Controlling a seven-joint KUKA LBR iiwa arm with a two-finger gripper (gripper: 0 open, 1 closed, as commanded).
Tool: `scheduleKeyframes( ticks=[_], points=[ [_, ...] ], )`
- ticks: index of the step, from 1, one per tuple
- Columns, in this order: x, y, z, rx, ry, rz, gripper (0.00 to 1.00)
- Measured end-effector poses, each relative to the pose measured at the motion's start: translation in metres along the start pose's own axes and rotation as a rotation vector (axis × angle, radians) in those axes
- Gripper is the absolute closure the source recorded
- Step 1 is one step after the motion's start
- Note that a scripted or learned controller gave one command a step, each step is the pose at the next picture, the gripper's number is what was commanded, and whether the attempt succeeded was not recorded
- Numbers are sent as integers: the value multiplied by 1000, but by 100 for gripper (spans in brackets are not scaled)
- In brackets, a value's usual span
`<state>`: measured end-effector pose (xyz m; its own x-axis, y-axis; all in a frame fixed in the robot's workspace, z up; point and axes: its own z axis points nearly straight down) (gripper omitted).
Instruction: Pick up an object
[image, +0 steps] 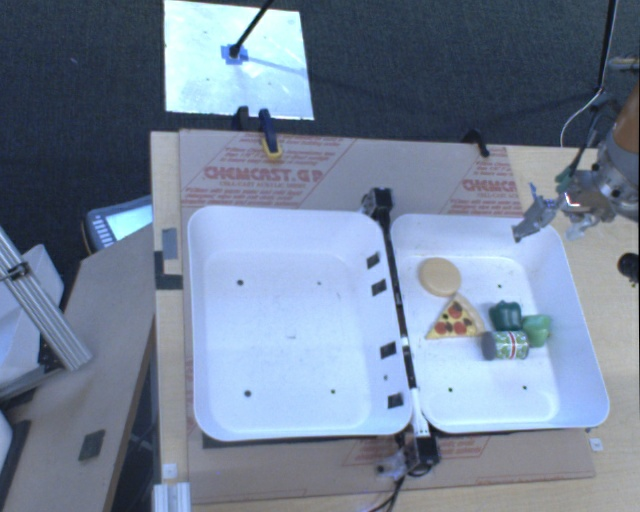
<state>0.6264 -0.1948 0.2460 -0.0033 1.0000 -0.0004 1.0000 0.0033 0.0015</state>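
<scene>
The right bin (500, 400) holds several small items. A round tan cookie (439, 275) lies near its back left, with a toy pizza slice (455, 320) just in front of it. To the right sit a dark green pepper (505, 315), a light green piece (538, 328) and a small can (507, 345) lying on its side. My gripper (553, 224) hangs over the bin's back right corner, above and well behind the items. It is open, with nothing between its fingers.
The left bin (290, 320) sits beside the right one, joined by black clips (385, 290). Both rest on a cardboard sheet (300, 170) held by clamps (270, 140). A shiny plate (238, 60) lies beyond the bench; a tablet (120, 225) is at left.
</scene>
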Motion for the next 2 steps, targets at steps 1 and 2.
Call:
scheduleKeyframes(
  ticks=[1,2],
  points=[
    [0,1,-12,-4,-1,-4,100],
    [75,8,-55,-6,2,-8,100]
  ],
)
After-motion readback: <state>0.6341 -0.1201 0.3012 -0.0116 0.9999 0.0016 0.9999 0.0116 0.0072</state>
